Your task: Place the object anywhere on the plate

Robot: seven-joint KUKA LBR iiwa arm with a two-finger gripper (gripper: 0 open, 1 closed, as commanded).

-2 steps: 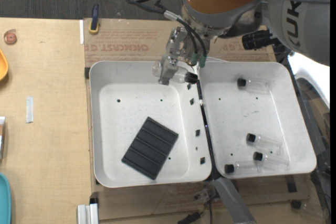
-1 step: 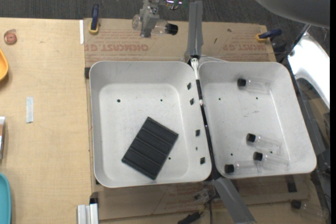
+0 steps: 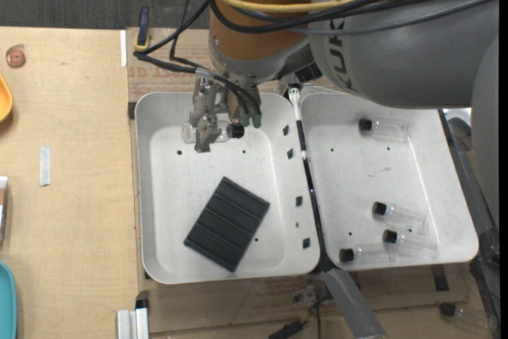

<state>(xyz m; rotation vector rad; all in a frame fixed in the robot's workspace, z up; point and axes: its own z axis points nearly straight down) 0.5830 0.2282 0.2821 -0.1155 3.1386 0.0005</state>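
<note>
Fingers (image 3: 208,131): mine, over the left bin's (image 3: 151,194) far edge; released or clenched, I cannot tell.
Black ribbed plate (image 3: 228,223): flat, askew, near that bin's near edge.
Clear vials (image 3: 393,212): black-capped, right bin (image 3: 444,171).

A matt black ribbed plate (image 3: 228,223) is seen in a smooth white plastic bin (image 3: 151,194); the bench (image 3: 71,171) is pale wood
</note>
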